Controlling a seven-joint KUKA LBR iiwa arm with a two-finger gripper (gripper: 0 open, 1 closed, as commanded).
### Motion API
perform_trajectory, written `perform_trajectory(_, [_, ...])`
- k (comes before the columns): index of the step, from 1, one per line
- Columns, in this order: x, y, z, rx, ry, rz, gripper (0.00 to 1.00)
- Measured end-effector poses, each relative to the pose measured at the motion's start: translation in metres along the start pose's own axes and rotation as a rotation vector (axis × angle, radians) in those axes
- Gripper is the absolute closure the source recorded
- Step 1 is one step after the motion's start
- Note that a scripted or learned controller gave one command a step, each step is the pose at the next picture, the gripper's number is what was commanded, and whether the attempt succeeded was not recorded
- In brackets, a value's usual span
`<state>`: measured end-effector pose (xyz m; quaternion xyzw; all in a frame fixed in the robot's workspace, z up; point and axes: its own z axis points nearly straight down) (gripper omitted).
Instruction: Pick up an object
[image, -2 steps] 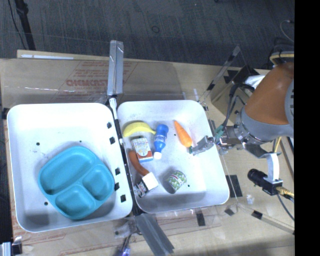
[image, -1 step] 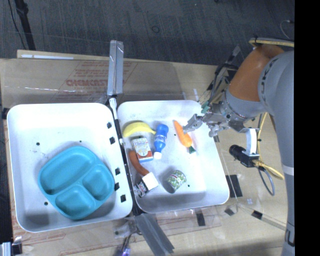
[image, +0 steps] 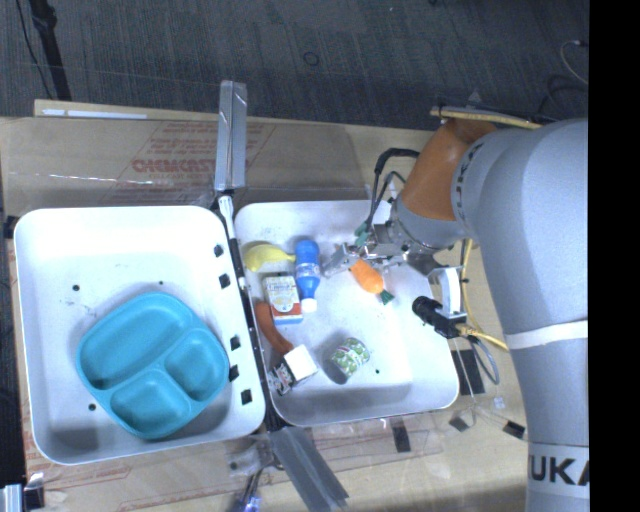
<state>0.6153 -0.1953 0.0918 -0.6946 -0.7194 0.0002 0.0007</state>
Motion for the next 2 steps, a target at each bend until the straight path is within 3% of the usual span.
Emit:
perform_trajectory(1, [0.002,0.001,-0.010,0.002,0.001,-0.006,1.00])
perform_trajectory(2, [0.002,0.021,-0.144,-0.001,-0.002,-0.191,1.00])
